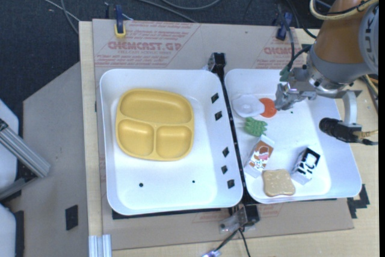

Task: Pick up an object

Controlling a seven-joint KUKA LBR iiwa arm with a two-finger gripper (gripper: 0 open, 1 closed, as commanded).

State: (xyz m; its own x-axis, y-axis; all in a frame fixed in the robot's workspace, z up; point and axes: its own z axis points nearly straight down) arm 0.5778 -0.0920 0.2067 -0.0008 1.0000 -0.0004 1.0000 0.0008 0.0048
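While your arm (343,39) is reaching in over the right bin (337,129), the gripper (287,97) is hanging low near that bin's far left corner, just beside an orange disc (267,107) and a clear lid (245,105). You are looking at fingers that I cannot tell to be spread or pressed together, and nothing is showing between them.

You are also seeing a green toy (255,126) lying near the bin's left wall, a small carton (260,156) sitting closer to the near left corner, a slice of toast (278,182) resting by the near edge, and a black-and-white box (307,164) standing just beside the toast.

Across the divider, a yellow divided plate (155,123) is lying in the far half of the left bin (168,189).
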